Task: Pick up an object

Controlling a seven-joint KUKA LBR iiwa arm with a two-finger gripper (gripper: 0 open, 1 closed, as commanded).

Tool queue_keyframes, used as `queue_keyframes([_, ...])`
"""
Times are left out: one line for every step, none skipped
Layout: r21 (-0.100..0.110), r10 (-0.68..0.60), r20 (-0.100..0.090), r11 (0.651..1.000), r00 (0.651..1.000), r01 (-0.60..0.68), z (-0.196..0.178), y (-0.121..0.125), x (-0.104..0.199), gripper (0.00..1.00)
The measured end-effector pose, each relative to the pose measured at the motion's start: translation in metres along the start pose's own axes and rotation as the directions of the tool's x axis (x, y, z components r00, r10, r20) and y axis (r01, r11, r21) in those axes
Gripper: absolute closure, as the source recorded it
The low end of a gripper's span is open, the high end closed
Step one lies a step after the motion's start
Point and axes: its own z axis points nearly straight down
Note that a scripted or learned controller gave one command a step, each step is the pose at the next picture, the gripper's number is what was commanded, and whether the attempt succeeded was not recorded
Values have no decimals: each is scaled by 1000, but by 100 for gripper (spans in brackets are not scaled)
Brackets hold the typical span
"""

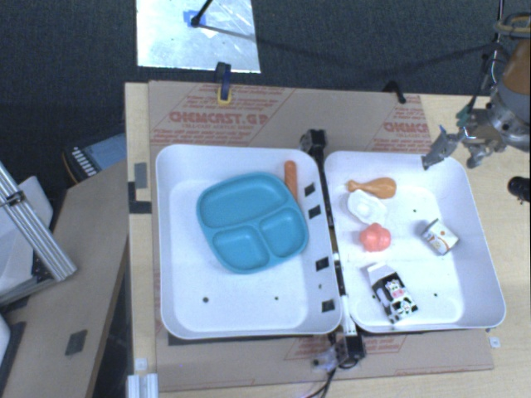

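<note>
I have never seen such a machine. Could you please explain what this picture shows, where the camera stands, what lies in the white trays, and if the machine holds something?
One camera looks down at a slant on a bench. The grey robot arm enters from the picture's right; its pincer hangs above the far corner of the right shallow white bin and holds nothing. The left shallow white bin contains a blue divided plastic plate and an orange toy sausage. The right bin contains a brown toy chicken drumstick, a white toy fried egg, a pink toy strawberry, a small white carton and a black-and-white milk carton.
</note>
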Motion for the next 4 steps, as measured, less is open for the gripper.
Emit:
queue_keyframes([-12,-3,3,1000,1000,3,-8,2,1,0])
queue_keyframes([-10,-1,3,1000,1000,1,34,0,-3,0])
queue_keyframes([-8,-1,1,1000,1000,1,87,-6,5,0])
queue_keyframes([-7,0,2,1000,1000,0,146,-13,1,0])
